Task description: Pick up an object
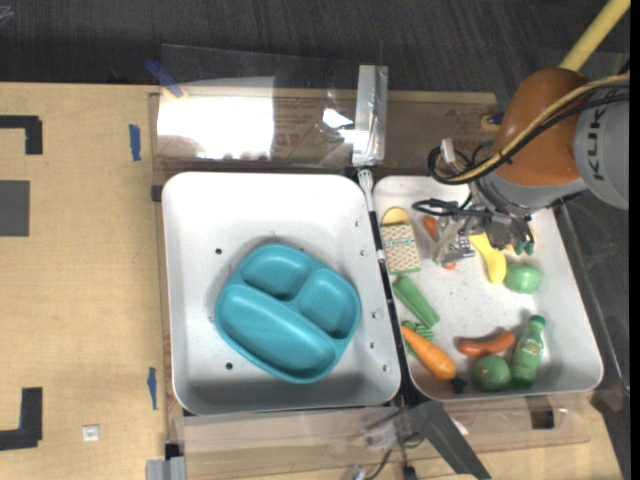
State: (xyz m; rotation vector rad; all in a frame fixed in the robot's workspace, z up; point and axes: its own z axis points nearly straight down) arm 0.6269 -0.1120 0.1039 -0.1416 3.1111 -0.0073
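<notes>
Low over the right bin [585, 353], hand [455, 243] (grip state unclear), yellow banana [490, 258] just beside it

Robot lab bench: plywood top [70, 298], blue tape marks [134, 141], two white bins [190, 208].

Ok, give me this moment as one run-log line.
task: pick up an object | end effector: low in right bin, near banana | grasp: none seen | left bin: teal tray

arm [540, 128]: reaching from right | end effector [455, 243]: lowered
</notes>
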